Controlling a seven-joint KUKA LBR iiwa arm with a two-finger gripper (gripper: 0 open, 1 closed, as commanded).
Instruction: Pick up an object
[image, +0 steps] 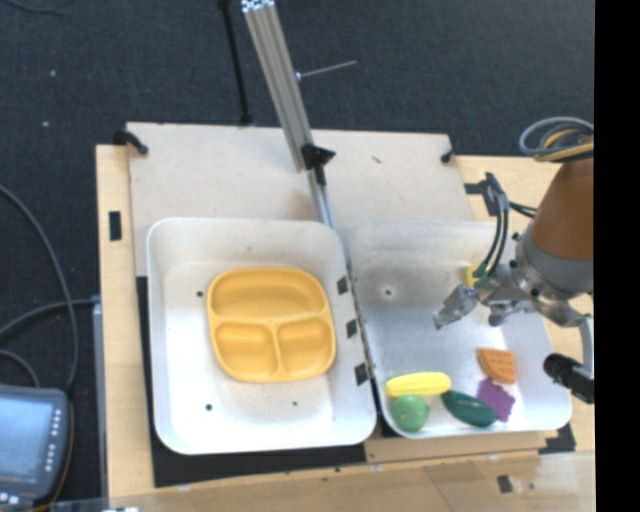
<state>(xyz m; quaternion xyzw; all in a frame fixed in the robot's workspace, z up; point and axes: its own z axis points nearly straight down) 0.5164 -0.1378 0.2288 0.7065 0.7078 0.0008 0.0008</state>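
L to R: yellow divided plate (271, 323) in left bin (170, 250); right bin (400, 250) holds toy food along near edge: banana (418, 384), lime (409, 410), green pepper (468, 408), purple piece (497, 398), orange piece (497, 364). Gripper (470, 303) hangs above bin floor, jaws state can't tell, nothing held. Approach step; next: descend over one item. Worktop tan, floor dark carpet.

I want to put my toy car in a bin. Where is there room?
Bare floor lies in the right bin behind the tool, and around the yellow tray in the left bin. The right bin's front corner is crowded with toy food.
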